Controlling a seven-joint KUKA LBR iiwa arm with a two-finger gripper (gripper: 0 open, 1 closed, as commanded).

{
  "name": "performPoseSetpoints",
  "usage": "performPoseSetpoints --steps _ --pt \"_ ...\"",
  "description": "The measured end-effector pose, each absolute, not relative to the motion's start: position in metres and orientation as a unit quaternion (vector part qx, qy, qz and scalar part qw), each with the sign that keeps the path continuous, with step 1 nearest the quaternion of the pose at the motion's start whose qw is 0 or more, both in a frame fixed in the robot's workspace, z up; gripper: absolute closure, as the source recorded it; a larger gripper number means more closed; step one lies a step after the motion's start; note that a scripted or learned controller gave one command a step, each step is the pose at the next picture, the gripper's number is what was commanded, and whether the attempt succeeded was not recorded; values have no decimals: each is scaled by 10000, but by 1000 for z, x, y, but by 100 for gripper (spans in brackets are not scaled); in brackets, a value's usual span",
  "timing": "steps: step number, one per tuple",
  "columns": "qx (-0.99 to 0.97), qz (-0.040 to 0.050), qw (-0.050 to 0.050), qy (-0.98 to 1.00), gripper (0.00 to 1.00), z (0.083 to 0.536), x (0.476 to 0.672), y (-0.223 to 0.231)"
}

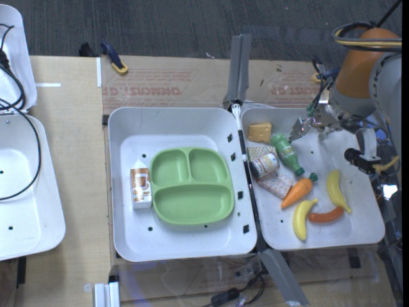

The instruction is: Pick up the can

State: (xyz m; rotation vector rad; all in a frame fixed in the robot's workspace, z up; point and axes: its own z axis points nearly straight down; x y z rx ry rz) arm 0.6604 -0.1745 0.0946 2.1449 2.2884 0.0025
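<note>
The can (264, 165) lies on its side at the left edge of the right-hand bin (358, 235), right of frame centre, wedged between a patterned packet (276, 184) below it, a green bottle (287, 152) to its right and a tan block (259, 132) above. It looks like a small, stiff metal tin, light, smooth-sided and prone to roll, so I'd judge the safest hold is across its round body rather than on the ends. The hand (305, 125) hangs over the bin's upper part, up and right of the can and apart from it, its fingers seemingly spread with nothing between them.
</note>
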Motion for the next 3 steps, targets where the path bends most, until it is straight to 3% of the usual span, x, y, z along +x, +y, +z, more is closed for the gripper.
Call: performPoseSetpoints --steps 2,3 --pt "7808 1 10 6248 0 95 657 -177" --pt "7866 -2 7 6174 0 146 649 -171"
